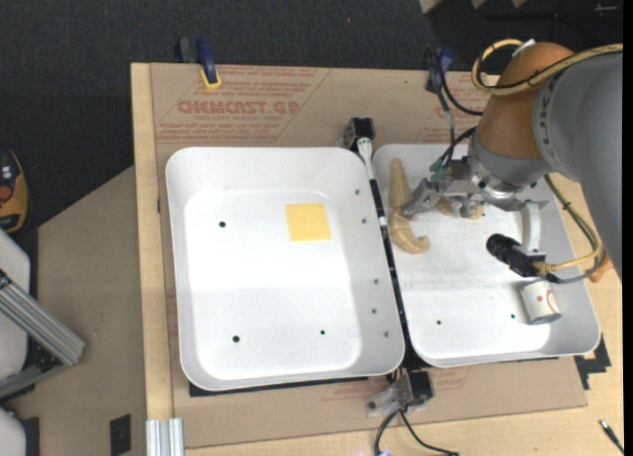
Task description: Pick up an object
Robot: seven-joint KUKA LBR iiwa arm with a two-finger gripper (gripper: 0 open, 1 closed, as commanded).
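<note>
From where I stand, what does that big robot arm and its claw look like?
The thick, rounded grey robot arm enters from the right, with a glossy orange band above the wrist. Yellow and black cables loop beside that band. Below it sits a grey metal claw made of small angular parts, far slimmer than the arm itself.

The light is bright and even, the white bins (267,276) shine with soft pale glare, shadows are faint, and the picture looks a little grainy and soft.
</note>
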